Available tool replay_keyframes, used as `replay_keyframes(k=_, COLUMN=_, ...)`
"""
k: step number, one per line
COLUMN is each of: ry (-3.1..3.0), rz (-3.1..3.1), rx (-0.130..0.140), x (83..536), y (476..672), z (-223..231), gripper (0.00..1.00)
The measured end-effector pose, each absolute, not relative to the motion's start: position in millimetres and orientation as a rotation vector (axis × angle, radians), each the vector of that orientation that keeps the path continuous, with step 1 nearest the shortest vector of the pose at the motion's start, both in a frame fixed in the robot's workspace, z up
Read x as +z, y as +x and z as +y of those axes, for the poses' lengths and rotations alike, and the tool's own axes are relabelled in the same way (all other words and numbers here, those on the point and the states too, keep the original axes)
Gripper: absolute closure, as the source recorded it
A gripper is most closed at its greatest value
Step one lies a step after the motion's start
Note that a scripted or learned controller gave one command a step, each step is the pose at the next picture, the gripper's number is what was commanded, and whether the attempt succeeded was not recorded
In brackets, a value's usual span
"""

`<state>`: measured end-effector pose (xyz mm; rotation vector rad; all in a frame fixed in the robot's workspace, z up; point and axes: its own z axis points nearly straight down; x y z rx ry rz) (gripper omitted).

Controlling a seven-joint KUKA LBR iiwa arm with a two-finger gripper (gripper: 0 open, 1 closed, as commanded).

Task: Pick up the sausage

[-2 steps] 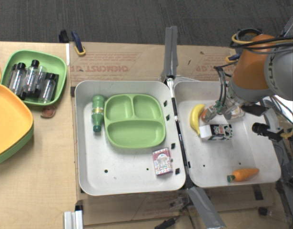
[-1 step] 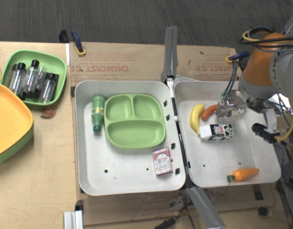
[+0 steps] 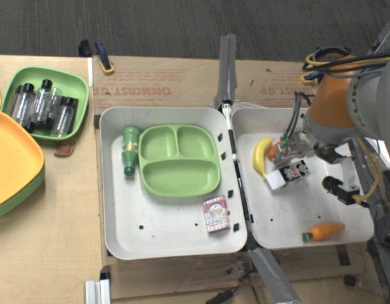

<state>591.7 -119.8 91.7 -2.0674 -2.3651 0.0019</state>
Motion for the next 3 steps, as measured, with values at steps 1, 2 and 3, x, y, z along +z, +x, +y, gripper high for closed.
replay_keyframes(k=1, ry=-2.323, rz=-2.117, rx=0.003, x=91.5, y=605.6, z=-162.5, gripper=1.0)
replay_keyframes(k=2, ry=-2.068, rz=-2.366, rx=0.002, x=91.7, y=596.0, z=-200.2, gripper=1.0)
replay_keyframes(k=3, ry=-2.149, rz=-2.29, rx=0.002, x=91.5, y=597.4, z=-144.2, gripper=1.0)
